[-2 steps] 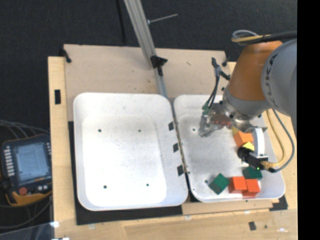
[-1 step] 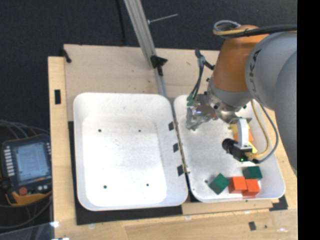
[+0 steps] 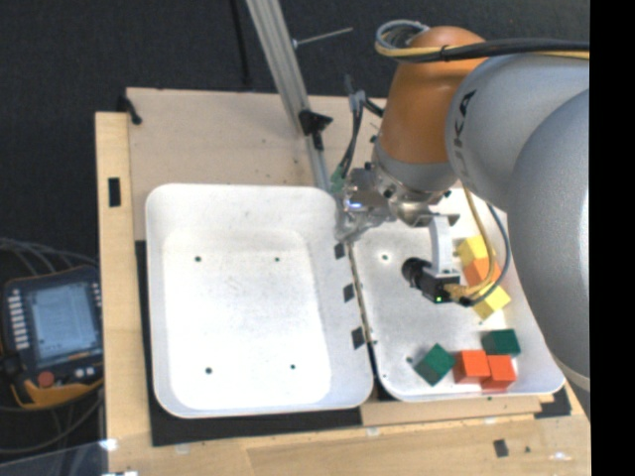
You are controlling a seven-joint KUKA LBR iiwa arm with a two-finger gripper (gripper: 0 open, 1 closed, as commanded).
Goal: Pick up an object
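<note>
Hovering over the far left corner of the right bin point(image 3: 392, 310), by the rim it shares with the left bin point(image 3: 248, 296), I cannot tell whether my jaws are released or clenched. The blocks lie apart from me toward the bin's near right side. A green block point(image 3: 434, 363) sits turned cornerwise. Just beside it, two orange blocks point(image 3: 486, 367) touch side by side, their joint long axis running left to right across the view. A second green block point(image 3: 501, 342) sits just behind them, and a yellow block point(image 3: 491, 301) lies tilted diamond-wise.
</note>
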